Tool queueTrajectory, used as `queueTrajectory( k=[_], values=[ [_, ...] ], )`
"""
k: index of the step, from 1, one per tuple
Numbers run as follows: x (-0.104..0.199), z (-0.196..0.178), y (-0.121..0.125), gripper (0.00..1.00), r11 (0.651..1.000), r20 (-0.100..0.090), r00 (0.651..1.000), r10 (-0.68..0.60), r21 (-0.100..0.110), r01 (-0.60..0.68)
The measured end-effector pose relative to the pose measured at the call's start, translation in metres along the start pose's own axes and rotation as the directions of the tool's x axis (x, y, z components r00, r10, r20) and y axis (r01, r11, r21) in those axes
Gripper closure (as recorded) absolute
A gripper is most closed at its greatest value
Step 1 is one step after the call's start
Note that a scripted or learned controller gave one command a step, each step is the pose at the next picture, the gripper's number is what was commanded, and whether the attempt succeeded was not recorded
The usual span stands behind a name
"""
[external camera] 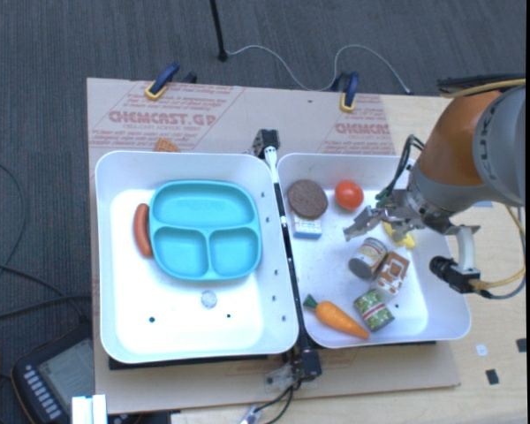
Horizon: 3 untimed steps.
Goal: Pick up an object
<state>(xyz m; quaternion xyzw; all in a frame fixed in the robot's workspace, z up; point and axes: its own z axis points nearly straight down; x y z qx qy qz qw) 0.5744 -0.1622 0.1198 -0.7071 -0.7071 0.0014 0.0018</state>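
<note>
My gripper point(369, 216) hangs over the middle of the right bin point(442, 325), open, with nothing between its fingers. One finger point(359, 226) points left, just above a tipped silver can point(368, 259). A red tomato point(349, 194) lies up and left of the gripper. A small yellow piece point(399, 234) shows just right of the fingers, partly hidden by the wrist. A brown-and-white box point(392, 273), a green-labelled can point(372, 310) and a carrot point(336, 317) lie nearer the front. By the left wall sit a brown round disc point(307, 199) and a small white-and-blue box point(306, 229).
The left bin point(124, 325) holds a blue divided plate point(205, 230), a red sausage point(142, 229) beside it and a small clear piece point(208, 299). The bins meet along a ridge point(283, 237). Two clamps point(162, 80) point(348, 91) hold the board's far edge.
</note>
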Motion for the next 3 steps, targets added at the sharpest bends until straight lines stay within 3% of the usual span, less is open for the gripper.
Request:
queueTrajectory(
  k=[1,2,3],
  values=[
    [0.046,0.032,-0.06,0.0,1.0,0.005,1.0,0.001,-0.014,-0.001],
    [0.047,0.021,-0.059,1.0,1.0,0.004,1.0,0.001,-0.015,-0.001],
    [0.131,-0.065,-0.039,1.0,1.0,0.0,1.0,-0.003,-0.006,0.003]
  ],
)
